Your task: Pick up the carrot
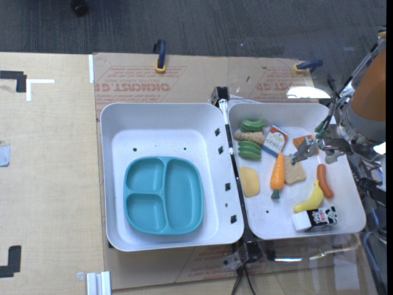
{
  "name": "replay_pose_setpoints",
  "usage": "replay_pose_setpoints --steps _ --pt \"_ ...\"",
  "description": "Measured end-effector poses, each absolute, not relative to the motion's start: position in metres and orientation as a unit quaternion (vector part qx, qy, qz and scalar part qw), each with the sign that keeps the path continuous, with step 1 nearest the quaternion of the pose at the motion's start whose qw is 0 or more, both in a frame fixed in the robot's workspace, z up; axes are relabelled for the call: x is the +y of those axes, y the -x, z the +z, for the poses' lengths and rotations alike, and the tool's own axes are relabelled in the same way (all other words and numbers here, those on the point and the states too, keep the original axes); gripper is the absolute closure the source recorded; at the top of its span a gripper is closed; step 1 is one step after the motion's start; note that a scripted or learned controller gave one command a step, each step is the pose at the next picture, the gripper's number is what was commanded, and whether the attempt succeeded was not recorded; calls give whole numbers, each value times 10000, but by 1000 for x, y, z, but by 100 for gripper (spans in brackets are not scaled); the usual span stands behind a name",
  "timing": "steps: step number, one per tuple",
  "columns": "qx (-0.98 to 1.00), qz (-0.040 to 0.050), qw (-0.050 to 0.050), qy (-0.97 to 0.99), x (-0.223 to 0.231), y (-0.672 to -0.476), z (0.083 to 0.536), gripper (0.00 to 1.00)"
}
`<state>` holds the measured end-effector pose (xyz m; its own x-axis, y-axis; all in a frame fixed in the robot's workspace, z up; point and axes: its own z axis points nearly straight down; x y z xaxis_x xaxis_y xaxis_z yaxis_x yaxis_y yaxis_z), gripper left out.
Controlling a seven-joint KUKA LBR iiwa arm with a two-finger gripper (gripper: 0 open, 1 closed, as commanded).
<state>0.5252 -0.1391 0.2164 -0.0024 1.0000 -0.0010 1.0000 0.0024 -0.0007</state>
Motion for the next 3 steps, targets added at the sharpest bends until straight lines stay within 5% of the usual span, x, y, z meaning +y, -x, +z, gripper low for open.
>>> replay_pose_setpoints --steps 1,2,3 --pt "6955 7 12 -7185 -125 -539 93 0" --pt "6932 11 29 -7208 -127 -541 103 100" --pt "7503 1 11 -6611 -68 -547 192 100"
